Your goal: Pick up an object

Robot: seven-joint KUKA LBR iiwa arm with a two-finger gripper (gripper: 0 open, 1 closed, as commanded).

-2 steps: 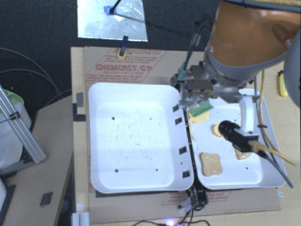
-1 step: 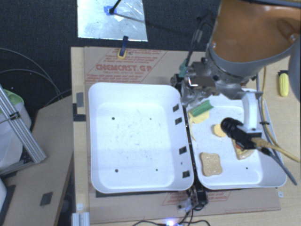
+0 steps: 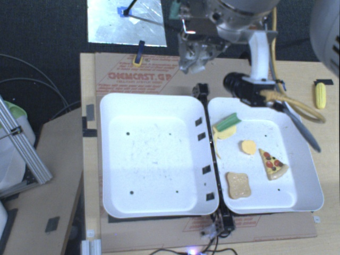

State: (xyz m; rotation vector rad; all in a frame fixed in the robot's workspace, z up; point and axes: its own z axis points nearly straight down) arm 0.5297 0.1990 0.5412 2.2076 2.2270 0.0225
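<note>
Camera view, me: I am the gripper [image 3: 195,62], hanging high over the back of the bench, above the brown board behind the two bins. My grey body and the orange band fill the frame's top right.
Camera view, my jaws: I cannot tell how they stand; the tip is a blur of grey metal against the board.
Camera view, hold: I see no object at my tip.
Left bin [image 3: 114,142]: below me and to the left of my tip, a white tray with a few dark specks on its floor.
Right bin [image 3: 305,182]: below me and to the right, touching the left bin along a black clipped seam that runs straight down from under me.
Green piece [image 3: 227,122]: nearest to me, in the right bin's near-left corner by the seam, lying tilted on a pale yellow piece [image 3: 226,134].
Round yellow piece [image 3: 248,147]: farther from me, mid-bin, apart from the green piece.
Pizza slice [image 3: 273,164]: just beside the round piece, on its far-right side from me.
Toast [image 3: 238,185]: farthest from me, toward the bin's front edge near the seam.
Corn [image 3: 320,94]: off to my right on the bench, outside the bins.
Foil sheet [image 3: 126,14]: to my left, beyond the board on the dark floor.
</note>
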